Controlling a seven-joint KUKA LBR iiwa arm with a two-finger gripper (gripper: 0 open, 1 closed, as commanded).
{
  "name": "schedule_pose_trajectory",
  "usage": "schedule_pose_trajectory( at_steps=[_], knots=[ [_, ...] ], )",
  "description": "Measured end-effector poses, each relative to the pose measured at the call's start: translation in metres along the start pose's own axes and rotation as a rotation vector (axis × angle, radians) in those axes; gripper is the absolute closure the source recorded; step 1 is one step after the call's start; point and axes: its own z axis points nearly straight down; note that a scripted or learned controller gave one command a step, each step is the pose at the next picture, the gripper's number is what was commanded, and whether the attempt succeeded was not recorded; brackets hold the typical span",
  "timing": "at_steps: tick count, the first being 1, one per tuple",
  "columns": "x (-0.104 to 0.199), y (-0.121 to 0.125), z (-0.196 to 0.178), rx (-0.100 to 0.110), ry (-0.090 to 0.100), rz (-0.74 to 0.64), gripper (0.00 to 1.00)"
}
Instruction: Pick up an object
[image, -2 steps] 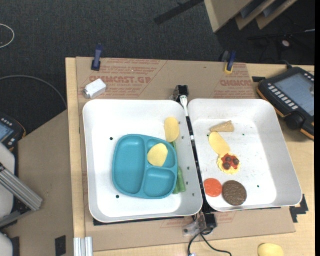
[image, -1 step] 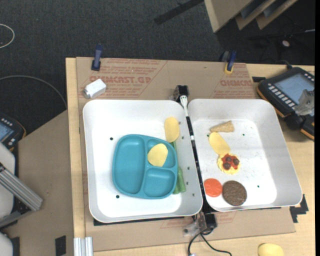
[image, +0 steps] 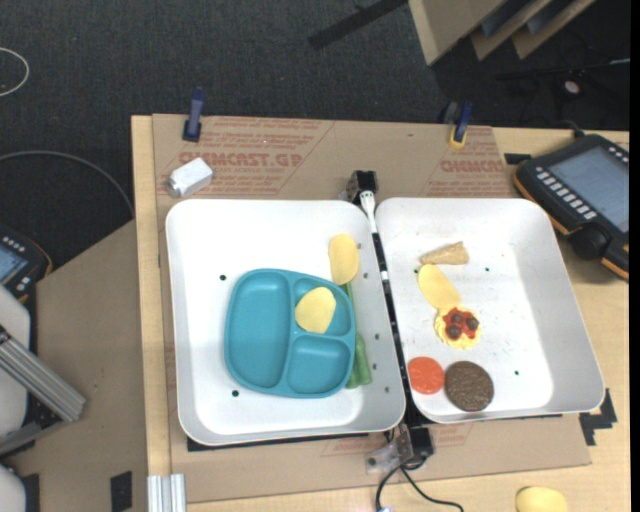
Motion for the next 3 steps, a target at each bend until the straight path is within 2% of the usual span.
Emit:
schedule_pose_trajectory(
  at_steps=[1,2,3],
  knots=[
    [0.007,-0.02,0.13,0.033,0.014,0.001,1.0],
    [0.006,0.069,0.284,0.028,0.012,-0.006,1.0],
    [0.011,0.067,0.18,0.009,0.005,-0.002,1.0]
  ],
)
